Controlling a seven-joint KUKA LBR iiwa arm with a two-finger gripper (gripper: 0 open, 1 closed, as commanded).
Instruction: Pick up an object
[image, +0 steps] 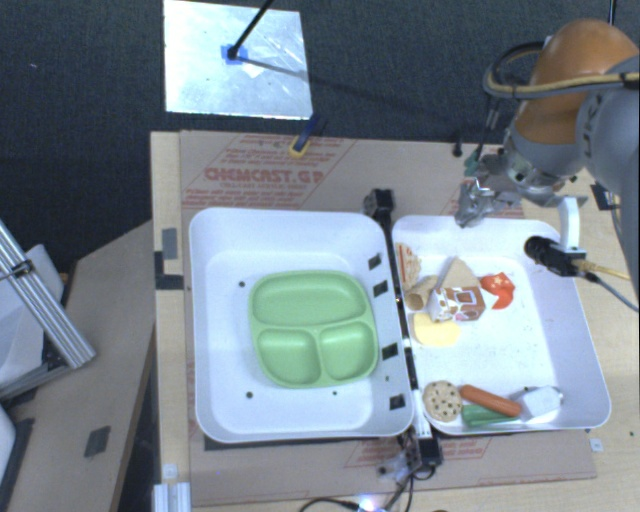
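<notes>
My gripper hangs over the far edge of the right bin, above its back rim, with nothing between its fingers that I can see. Below it in the bin lie a small toy house with a brown roof, a red piece, a tan wedge, a yellow disc and a strip-like piece by the left wall. Near the front edge sit a cookie, an orange carrot, a green piece and a white piece.
The left bin holds a green divided plate. A black divider with clips runs between the bins. A shiny sheet lies beyond the bench at the back.
</notes>
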